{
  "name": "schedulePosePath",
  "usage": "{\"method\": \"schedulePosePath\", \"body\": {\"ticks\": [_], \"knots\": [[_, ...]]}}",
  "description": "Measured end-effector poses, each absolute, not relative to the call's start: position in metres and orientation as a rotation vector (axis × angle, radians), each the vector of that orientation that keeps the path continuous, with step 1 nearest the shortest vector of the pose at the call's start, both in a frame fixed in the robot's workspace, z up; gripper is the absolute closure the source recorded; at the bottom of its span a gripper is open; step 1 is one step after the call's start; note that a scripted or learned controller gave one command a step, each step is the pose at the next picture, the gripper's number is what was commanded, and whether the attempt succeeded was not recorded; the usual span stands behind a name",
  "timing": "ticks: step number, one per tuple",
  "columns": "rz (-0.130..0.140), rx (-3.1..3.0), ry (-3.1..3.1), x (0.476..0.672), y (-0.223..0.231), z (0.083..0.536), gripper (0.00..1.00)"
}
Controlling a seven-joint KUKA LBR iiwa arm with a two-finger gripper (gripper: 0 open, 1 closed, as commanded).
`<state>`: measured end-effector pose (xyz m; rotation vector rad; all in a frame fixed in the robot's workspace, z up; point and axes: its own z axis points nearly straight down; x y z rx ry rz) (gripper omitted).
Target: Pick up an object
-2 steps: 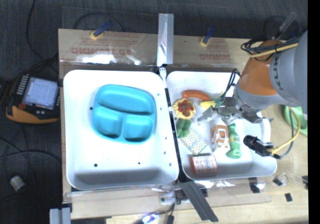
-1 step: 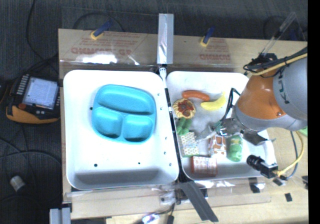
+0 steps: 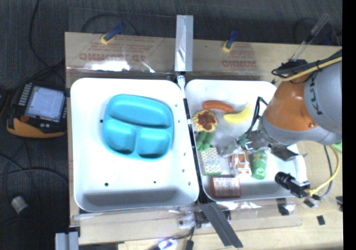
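— Left bin (image 3: 83,132)?
— Holds a blue tray (image 3: 136,126).
— Right bin (image 3: 233,86)?
— Arm (image 3: 303,109) over it; gripper (image 3: 247,144) low among the clutter, jaws' state unclear. Green bottle (image 3: 258,165), banana (image 3: 240,114), hot dog (image 3: 218,106) lie inside.

a blue tray (image 3: 136,126) is seen in a white bin (image 3: 83,187); a yellow banana (image 3: 238,114) and green bottle (image 3: 259,165) are seen.

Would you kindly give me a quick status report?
Hand low in right bin, among toys. Nothing seen held. Green bottle beside it. Blue tray in left bin.
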<state>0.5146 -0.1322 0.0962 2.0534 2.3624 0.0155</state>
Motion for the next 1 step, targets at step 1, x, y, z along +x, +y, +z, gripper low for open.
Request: {"method": "schedulePosePath", "body": {"ticks": [1], "knots": [[-0.011, 2.223, 2.229, 0.5469, -0.0484, 0.1789, 1.00]]}}
